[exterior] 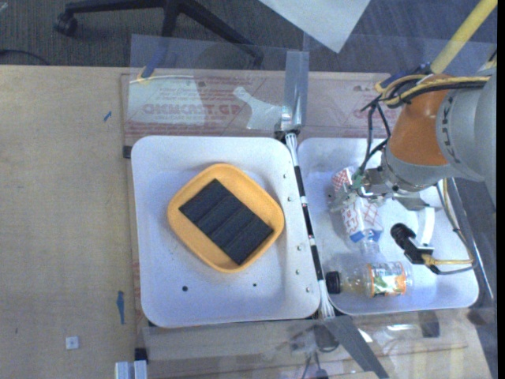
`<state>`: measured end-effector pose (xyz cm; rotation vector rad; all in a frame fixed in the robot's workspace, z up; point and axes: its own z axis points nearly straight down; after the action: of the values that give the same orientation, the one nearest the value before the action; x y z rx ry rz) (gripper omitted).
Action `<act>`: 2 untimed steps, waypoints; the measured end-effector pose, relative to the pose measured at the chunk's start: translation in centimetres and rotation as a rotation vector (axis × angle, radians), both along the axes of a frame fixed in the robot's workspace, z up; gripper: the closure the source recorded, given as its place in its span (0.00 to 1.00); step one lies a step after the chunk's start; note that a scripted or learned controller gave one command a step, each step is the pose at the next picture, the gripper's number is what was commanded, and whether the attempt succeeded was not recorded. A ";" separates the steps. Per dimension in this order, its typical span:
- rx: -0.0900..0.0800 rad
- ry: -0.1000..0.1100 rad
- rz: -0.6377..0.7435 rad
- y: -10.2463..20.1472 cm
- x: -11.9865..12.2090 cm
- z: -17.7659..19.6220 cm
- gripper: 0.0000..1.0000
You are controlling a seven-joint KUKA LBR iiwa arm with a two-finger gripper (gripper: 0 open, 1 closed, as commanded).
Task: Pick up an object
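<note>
The grey arm with the orange band (422,136) is reaching in from the right and hanging low over the right-hand shallow white bin (454,290). Its two-finger gripper (364,186) is sitting down among the clutter at the bin's upper middle — the wrist is covering the tips, so I cannot tell how it is set or whether anything is in it.

Likely targets, all in the right bin:
- crumpled clear plastic bottle with a red, white and blue label (359,218), lying just below the gripper, touching or nearly touching it. I judge it light, thin-walled and springy, slick on the label; best taken across the narrower body, not the flattened end.
- small clear plastic bottle with a black cap and green-orange label (377,280), lying on its side near the bin's front edge. Probably light and round, so it is apt to roll — take it across the middle of the barrel.

The left-hand white bin (158,290) is bearing an orange rounded-square tray with a dark ribbed insert (226,215), well apart from the gripper and wide for two fingers.
</note>
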<state>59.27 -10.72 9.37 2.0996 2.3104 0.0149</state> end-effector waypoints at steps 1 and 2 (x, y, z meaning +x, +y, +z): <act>0.002 0.000 0.018 0.7 -2.3 0.0 0.00; 0.001 -0.002 0.017 0.6 -2.3 1.1 1.00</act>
<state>57.00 -10.14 10.49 2.0796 2.3270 0.0183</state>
